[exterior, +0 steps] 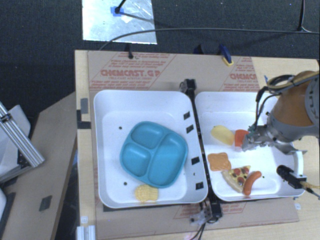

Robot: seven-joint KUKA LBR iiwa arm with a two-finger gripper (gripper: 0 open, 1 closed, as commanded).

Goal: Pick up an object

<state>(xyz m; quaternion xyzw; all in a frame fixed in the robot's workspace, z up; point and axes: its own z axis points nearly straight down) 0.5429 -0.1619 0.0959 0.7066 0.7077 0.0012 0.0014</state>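
Red toy [240, 135], touching claw [248, 143], right bin [225, 101]

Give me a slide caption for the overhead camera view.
Gripper lowered beside red toy in right bin; blue plate in left bin.

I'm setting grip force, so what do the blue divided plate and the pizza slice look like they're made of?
Blue divided plate: probably hard molded plastic, uniform color with a soft sheen on its rounded compartments. Pizza slice: likely a plastic or rubbery toy, judging by flat, saturated colors; the view is too small to tell which.
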